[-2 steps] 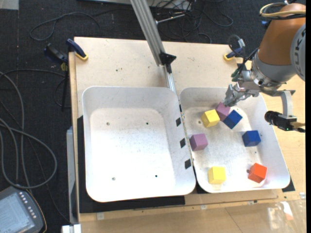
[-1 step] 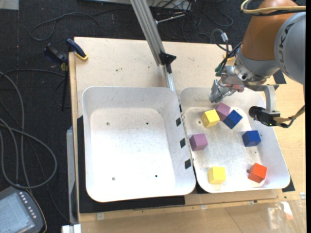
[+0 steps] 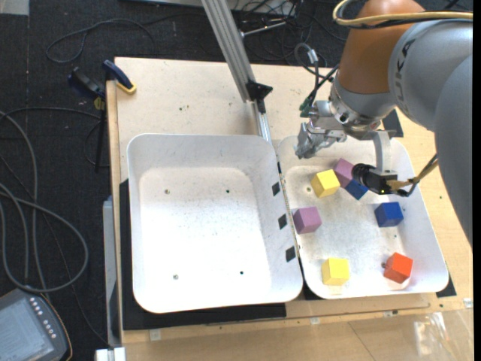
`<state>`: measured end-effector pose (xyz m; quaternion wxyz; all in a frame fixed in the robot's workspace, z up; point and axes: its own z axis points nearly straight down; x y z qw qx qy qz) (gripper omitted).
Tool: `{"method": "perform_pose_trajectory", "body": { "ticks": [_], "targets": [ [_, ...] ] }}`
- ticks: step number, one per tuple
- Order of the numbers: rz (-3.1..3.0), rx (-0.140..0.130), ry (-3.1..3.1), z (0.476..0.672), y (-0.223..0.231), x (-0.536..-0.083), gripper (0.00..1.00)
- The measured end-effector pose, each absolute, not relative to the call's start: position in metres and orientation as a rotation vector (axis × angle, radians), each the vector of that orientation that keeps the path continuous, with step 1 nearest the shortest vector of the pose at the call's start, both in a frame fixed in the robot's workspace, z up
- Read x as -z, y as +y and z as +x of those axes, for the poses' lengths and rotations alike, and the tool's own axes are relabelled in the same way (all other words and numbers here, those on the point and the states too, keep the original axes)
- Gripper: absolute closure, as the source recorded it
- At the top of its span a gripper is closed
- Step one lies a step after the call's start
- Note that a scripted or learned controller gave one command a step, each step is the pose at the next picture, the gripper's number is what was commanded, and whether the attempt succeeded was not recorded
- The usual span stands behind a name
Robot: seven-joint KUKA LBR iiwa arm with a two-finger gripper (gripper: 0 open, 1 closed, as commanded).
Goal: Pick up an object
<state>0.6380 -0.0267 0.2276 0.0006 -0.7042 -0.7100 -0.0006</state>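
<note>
Camera view: the grey KUKA arm with the orange band [image 3: 379, 32] reaches in from the right, and its metal two-finger gripper [image 3: 307, 147] hangs over the far left corner of the right shallow white bin [image 3: 428, 232], close to the bin's rim. No object sits between the fingers; whether they are spread or closed cannot be told from this angle. The right bin holds 7 small cubes. A yellow cube [image 3: 325, 182] lies just below the gripper, with a pale purple cube [image 3: 344, 170] just beside it on its right. A small blue cube [image 3: 356, 189] lies near these 2, partly under a black fitting on the arm. A purple cube [image 3: 307, 219] rests near the bin's left wall. A larger blue cube [image 3: 388, 213] sits toward the right side. A second yellow cube [image 3: 335, 271] lies near the front rim, and an orange-red cube [image 3: 397, 267] occupies the front right corner. The left shallow white bin [image 3: 150, 149] adjoins the right bin. Both bins rest on a pale wooden bench [image 3: 180, 89].
</note>
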Motion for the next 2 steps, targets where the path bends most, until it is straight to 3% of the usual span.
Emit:
{"method": "perform_pose_trajectory", "body": {
  "ticks": [2],
  "targets": [
    [-2.214,0.007,-2.231,0.667,0.083,-0.231,1.00]
  ]
}}
